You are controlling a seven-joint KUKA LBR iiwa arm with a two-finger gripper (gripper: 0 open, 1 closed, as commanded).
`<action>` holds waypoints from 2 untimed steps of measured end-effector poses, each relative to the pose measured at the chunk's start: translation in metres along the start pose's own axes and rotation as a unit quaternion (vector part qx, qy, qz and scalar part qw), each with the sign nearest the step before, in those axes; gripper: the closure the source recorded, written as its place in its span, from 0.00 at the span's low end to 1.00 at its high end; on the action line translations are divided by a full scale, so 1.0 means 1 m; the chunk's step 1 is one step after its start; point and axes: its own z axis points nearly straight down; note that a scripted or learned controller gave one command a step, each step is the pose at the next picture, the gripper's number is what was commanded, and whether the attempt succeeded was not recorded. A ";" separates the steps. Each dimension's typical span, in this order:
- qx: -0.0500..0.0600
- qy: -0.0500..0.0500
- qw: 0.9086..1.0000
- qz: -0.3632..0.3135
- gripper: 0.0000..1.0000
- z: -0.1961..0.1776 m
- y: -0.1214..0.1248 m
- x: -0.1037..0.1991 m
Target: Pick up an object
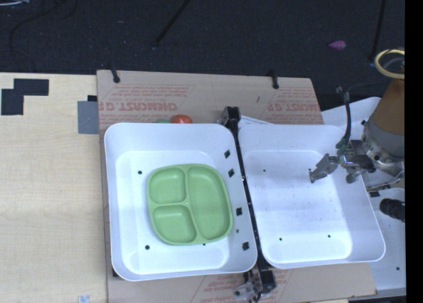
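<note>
A light green plate (190,203) with three compartments lies flat in the middle of the left bin (125,156). My gripper (337,171) hangs over the right side of the right bin (297,242), far from the plate. Its fingers stand open and nothing is between them. The grey arm with its orange band (395,100) comes in from the right edge.
A small red object (181,120) sits just behind the left bin's back rim on the cardboard sheet (198,100). A black divider with clips (241,189) runs between the two bins. Pale wooden bench top (46,196) extends to the left.
</note>
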 end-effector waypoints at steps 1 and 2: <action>-0.007 -0.002 1.000 -0.001 0.00 -0.008 0.003 0.000; -0.004 0.000 1.000 -0.001 0.00 0.057 0.003 0.003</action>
